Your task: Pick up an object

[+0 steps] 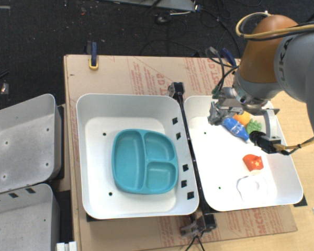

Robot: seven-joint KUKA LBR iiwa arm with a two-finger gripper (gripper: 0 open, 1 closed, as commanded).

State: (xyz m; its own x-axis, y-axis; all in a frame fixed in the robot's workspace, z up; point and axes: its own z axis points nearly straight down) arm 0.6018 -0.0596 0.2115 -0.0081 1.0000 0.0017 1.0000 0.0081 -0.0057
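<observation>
The end effector (218,114) hangs low at the upper left of the right bin (275,192); whether it is open or closed I cannot tell. Just to its right in frame lies a blue object (235,128), long axis slanting toward the lower right, beside orange and green pieces. A red object (253,162) sits farther down-right.

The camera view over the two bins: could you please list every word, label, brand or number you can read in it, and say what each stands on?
"KUKA", partly seen, running sideways: grey letters on the arm's grey upper housing, beside the orange band.
Red printed lettering, mirrored or upside down and too broken to read: on the brown cardboard sheet under the white bins, above the left bin.
More red print, also unreadable: along the cardboard's lower right edge.
No text legible on the blue divided plate.
</observation>
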